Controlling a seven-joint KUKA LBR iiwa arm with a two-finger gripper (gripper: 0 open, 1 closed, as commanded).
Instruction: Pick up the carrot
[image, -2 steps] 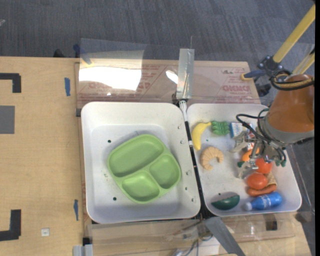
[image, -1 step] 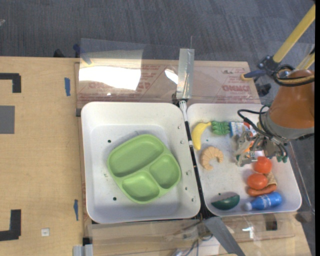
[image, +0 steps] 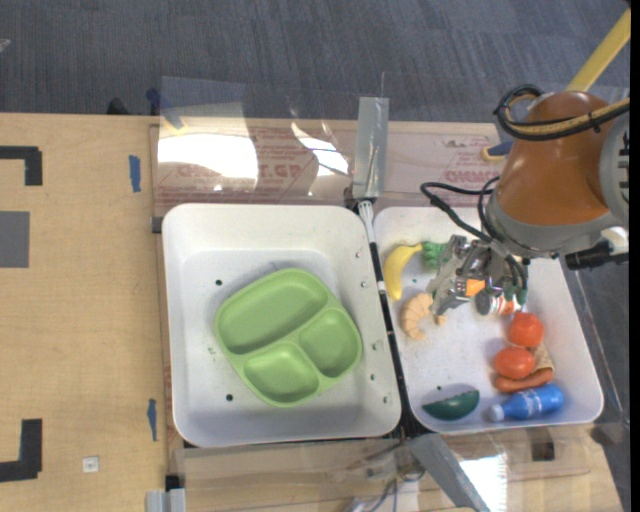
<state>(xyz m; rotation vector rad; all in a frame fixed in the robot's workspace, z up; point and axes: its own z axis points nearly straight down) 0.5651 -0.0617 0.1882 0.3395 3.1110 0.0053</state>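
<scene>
The carrot (image: 472, 288) shows as a small orange patch in the right bin (image: 585, 340), mostly hidden under my gripper (image: 462, 292). The gripper hangs low over the upper middle of that bin, directly at the orange patch. I cannot tell whether it touches the carrot. A bit of green and red (image: 516, 294) peeks out just right of the gripper. The grey arm with its orange band (image: 555, 165) covers the bin's upper right corner.
In the right bin lie a yellow banana (image: 398, 268), a green leafy piece (image: 432, 250), a tan croissant-like piece (image: 416, 315), two red tomatoes (image: 525, 328), a blue bottle (image: 526, 403) and a dark green item (image: 452, 405). The left bin (image: 190, 250) holds a green divided plate (image: 288, 335).
</scene>
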